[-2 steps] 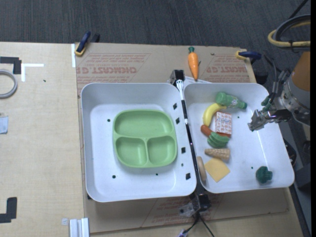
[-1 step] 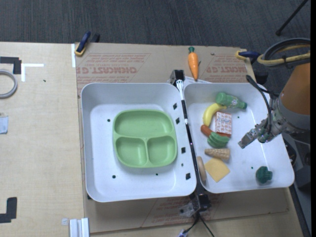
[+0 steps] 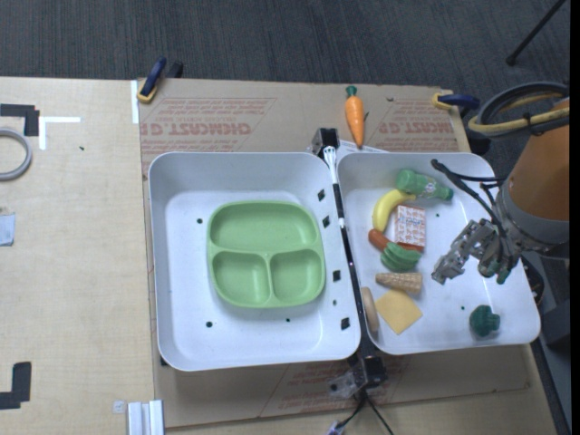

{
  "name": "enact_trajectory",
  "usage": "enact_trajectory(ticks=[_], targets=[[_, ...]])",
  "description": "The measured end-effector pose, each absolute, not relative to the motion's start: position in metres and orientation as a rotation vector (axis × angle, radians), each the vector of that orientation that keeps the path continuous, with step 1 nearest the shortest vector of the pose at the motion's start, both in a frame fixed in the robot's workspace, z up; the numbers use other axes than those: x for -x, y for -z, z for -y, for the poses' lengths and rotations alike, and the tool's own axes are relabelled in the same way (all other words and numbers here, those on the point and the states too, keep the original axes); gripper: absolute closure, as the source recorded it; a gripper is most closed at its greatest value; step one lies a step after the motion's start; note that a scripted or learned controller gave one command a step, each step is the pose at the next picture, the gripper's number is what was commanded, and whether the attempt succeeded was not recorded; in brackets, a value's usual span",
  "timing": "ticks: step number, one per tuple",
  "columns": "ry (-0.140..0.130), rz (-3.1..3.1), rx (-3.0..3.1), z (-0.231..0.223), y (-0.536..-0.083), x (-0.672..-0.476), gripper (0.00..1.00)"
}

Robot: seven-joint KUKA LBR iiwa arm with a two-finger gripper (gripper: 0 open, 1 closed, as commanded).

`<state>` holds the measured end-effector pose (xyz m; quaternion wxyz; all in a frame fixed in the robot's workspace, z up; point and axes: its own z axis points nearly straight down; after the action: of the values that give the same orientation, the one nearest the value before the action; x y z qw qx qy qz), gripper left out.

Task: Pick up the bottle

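Presently hovering over the right part of the shallow white right bin (image 3: 453, 329): grey two-finger gripper (image 3: 471, 254), near the bin's right edge. Impossible to tell how far open; nothing seen in its grasp. Well apart from the green plastic bottle (image 3: 422, 185), lying on its side close to the far edge of the same bin. Just beside the bottle, toward the bin's left edge: yellow toy banana (image 3: 387, 209), then a red and white small box (image 3: 410, 227). Nearer the front edge: a beige waffle cone (image 3: 400, 282) and a yellow cheese wedge (image 3: 399, 313). By the front right corner, a small dark green toy (image 3: 484, 321). Inside the shallow white left bin (image 3: 172, 243), a light green divided plate (image 3: 267, 254). On the table (image 3: 72, 270), beyond the bins' far edge, an orange toy carrot (image 3: 353, 116).
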<state>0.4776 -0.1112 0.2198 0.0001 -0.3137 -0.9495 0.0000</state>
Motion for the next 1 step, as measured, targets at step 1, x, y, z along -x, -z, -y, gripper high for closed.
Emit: enact_trajectory(ticks=[1], targets=[[0.000, 3.095, 0.546, 0.0733, -0.2272, -0.4779, 1.00]])
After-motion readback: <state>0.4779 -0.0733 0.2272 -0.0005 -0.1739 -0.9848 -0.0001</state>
